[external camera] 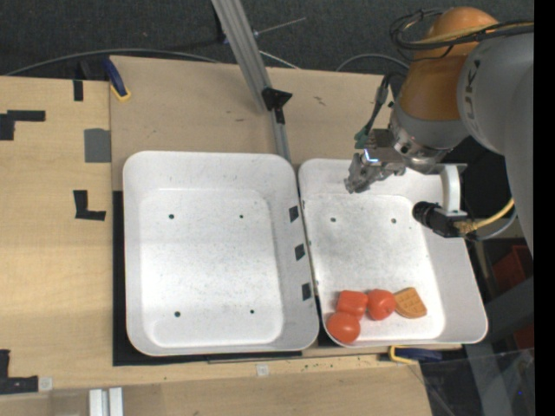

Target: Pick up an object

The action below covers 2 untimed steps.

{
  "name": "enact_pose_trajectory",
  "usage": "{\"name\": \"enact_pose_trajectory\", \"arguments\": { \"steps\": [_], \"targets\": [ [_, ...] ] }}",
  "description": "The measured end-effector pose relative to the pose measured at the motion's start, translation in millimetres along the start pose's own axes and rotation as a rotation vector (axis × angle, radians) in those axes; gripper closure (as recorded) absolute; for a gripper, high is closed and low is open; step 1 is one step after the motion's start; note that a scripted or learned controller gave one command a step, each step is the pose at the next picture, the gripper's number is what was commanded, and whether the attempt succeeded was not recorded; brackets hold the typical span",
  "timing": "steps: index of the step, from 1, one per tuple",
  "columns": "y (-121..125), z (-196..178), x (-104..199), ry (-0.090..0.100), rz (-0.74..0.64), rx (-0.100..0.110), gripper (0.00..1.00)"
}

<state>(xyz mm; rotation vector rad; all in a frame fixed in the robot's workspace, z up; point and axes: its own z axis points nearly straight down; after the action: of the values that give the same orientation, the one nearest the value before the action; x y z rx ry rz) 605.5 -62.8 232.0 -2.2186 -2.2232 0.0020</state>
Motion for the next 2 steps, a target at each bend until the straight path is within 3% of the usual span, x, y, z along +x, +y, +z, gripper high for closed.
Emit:
{"name": "enact_pose_trajectory", "arguments": {
  "steps": [2],
  "targets": [
    [41.6, -10.3, 101.9, 0.002, -0.004, -0.002, 1.00]
  ]
}}
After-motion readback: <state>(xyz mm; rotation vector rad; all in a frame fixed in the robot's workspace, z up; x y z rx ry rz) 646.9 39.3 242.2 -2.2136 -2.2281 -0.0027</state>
